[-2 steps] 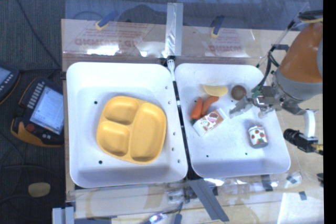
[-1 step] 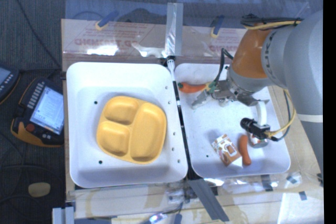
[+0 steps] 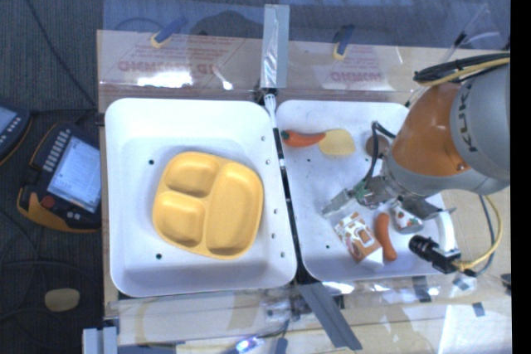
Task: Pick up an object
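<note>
The right bin [image 3: 319,261] holds several small items. An orange carrot [image 3: 302,138] with a green tip and a pale yellow piece [image 3: 338,143] lie at its far left. A small brown-and-white packet [image 3: 357,237], a red sausage [image 3: 384,237] and a small white-and-red item [image 3: 404,218] lie near the front. My gripper [image 3: 355,197] hangs low over the bin, just above and behind the packet, with the grey and orange arm [image 3: 440,141] covering the bin's right side. Nothing shows as lifted.
The left bin [image 3: 124,261] bears a yellow divided plate [image 3: 208,203]. A ridge [image 3: 282,195] separates the two bins. A black fitting [image 3: 431,251] and yellow cables sit at the right bin's front right corner. A teach pendant [image 3: 62,178] lies on the floor at left.
</note>
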You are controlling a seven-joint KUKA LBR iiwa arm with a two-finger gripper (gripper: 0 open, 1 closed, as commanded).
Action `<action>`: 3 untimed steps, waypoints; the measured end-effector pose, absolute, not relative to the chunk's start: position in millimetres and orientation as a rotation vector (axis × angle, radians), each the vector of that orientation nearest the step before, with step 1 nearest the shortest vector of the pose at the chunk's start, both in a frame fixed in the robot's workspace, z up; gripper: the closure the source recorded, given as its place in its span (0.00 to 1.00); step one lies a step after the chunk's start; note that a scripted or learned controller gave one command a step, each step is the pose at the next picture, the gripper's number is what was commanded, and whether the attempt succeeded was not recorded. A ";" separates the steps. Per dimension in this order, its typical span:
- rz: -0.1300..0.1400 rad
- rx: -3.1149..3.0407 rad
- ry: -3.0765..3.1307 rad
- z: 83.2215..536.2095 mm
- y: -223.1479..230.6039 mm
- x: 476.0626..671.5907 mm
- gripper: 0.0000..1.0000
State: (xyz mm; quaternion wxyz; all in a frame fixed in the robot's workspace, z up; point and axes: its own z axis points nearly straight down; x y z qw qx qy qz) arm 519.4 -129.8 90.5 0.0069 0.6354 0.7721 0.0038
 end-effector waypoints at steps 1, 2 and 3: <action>0.018 1.969 2.415 91.2 -125.1 493.4 0.00; 0.020 1.973 2.425 97.4 -122.9 494.3 1.00; -0.003 2.088 2.347 212.0 -77.2 509.5 1.00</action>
